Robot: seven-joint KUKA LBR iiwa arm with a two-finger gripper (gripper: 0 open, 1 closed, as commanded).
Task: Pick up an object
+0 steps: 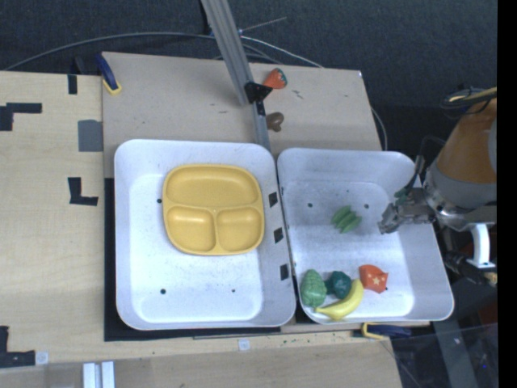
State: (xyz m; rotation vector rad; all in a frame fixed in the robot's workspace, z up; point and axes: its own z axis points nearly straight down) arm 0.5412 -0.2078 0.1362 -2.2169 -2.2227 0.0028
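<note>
Currently: approach step, nothing grasped. Gripper (393, 217) over right bin's (420, 297) right side, jaw state cannot be told. Green vegetable (346, 219) lies near, leftward; next move likely needs lowering over it.

fixed camera above bench (323, 95), slanted down; both bins (137, 217) framed

— What sort of place is this?
— A robotics lab: a plywood bench (194, 95) marked with black tape, two white bins (137, 217) side by side, a metal pole (226, 31), loose cables (121, 43), and toy plastic food (339, 289) as test objects.
</note>
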